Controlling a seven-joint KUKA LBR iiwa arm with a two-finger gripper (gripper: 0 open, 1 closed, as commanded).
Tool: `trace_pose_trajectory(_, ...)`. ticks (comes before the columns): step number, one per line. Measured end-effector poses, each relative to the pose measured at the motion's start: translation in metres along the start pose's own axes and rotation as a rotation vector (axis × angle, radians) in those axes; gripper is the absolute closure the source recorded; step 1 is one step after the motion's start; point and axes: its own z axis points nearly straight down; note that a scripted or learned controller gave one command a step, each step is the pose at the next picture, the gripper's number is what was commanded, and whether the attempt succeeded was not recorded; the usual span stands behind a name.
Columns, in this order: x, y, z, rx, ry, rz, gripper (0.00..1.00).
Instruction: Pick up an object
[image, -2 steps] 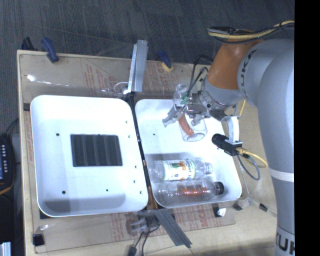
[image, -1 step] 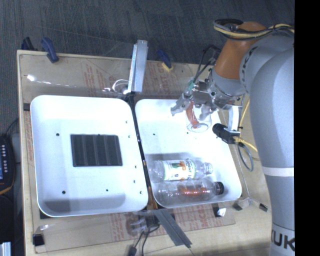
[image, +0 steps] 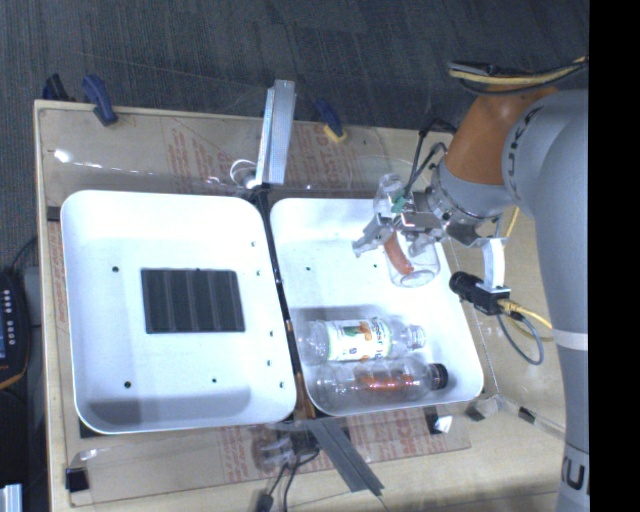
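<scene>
Overhead view of my counter (image: 60, 140), with two white bins side by side. The left bin (image: 100, 250) holds one thing, a dark ribbed rectangular pad (image: 193, 300) lying flat near its middle. The right bin (image: 320, 250) holds two clear plastic bottles along its near wall, lying on their sides and parallel. The upper bottle (image: 362, 340) has a white and orange label; the lower bottle (image: 385, 380) has a reddish label and a dark cap pointing right. The two lie just beside each other; I cannot tell whether they touch.

My arm (image: 520, 150) reaches in from the right, its orange band above the wrist. The tool (image: 400, 225) sits over the far right part of the right bin. Just below it I see a clear cup (image: 415, 262) with a reddish piece inside, tilted, close against the tool. I cannot tell whether the tool's fingers are apart or together, nor whether the cup is between them or resting on the bin floor.

Blue clamps (image: 98, 98) grip the counter's far edge. A grey bar (image: 275, 130) stands upright between the bins at the far side.
</scene>
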Motion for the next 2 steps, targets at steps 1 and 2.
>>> trace_pose_trajectory(1, 0.020, -0.063, 0.013, -0.001, 0.000, -0.187, 0.00)
trace_pose_trajectory(2, -0.008, -0.045, 0.052, -0.003, -0.002, -0.088, 0.00)
